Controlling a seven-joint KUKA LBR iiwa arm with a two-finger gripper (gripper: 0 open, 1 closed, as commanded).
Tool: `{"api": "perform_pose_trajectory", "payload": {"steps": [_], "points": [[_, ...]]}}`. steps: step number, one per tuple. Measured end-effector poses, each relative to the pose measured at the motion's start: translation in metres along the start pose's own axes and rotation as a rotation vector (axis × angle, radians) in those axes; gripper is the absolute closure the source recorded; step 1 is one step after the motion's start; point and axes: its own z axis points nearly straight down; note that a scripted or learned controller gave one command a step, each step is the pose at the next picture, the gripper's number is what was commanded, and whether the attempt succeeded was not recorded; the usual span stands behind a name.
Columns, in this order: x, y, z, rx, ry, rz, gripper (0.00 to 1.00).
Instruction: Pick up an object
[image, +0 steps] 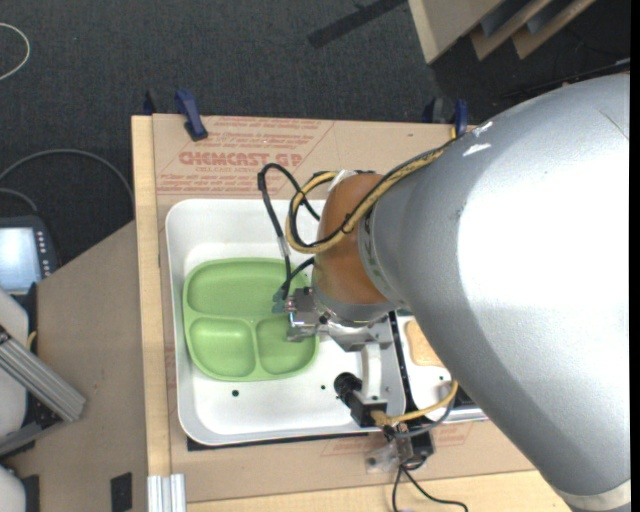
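Green is the colour of the plate (240, 320) we see lying in the left white bin (200, 400). It has three hollow parts, one long part at the top and two smaller parts below. The big grey arm (520, 300) comes in from the right and covers most of the right bin (425, 350). Its orange band (340, 250) sits above the wrist, with black and yellow cables (290, 210) looping beside it. The gripper (297, 322) is down low at the right edge of the green plate, over the lower right hollow part. We cannot tell if the fingers are spread or pressed together, because the wrist hides them from us, and we cannot see anything held between them. The plate lies mostly to the left of the fingers, flat on the bottom of its bin. Both bins rest on a light brown table (150, 300) with red letters printed near its far edge.
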Motion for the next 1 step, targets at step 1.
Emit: {"api": "perform_pose_trajectory", "payload": {"steps": [1], "points": [[-0.0314, 0.0661, -0.1447, -0.018, 0.014, -0.013, 1.00]]}}
